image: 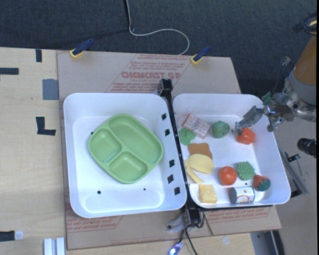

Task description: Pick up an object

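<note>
While the arm (300, 84) reaches over the right bin (269, 142), its gripper (248, 120), finger spread not discernible, hangs just above-left of a red tomato (246, 137); centre over it, descend squarely before closing.

Floor: dark grey carpet (53, 9) across the top.
Bench: pale wooden surface (21, 158) with dark grey tape marks (42, 126).
Board: brown cardboard sheet (143, 73) with red lettering, lying on the bench.
Clamps: a yellow-and-blue one (81, 48) and another (200, 53) at the sheet's far edge.
Cable: thin white wire (149, 33) looping over the carpet.
</note>
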Robot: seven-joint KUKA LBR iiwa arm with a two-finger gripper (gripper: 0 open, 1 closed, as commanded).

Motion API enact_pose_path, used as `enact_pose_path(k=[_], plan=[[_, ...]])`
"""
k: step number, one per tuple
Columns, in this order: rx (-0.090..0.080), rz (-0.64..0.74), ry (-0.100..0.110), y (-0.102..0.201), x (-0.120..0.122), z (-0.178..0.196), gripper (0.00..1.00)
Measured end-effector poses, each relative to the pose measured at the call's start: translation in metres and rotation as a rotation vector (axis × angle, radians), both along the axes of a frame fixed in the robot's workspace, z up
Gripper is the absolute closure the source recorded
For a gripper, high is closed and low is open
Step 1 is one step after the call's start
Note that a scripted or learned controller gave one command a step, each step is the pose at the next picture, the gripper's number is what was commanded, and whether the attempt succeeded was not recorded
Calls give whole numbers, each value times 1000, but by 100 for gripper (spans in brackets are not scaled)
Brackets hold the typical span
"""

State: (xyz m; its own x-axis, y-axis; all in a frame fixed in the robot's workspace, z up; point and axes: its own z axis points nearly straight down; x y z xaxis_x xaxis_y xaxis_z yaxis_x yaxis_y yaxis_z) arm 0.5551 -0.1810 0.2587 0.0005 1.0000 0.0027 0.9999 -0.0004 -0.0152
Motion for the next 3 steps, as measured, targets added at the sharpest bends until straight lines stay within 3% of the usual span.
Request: enact_pose_path(k=[1, 3], plan=[[-2, 2, -8, 0, 2, 4, 0], [-1, 1, -4, 4, -3, -109, 0]])
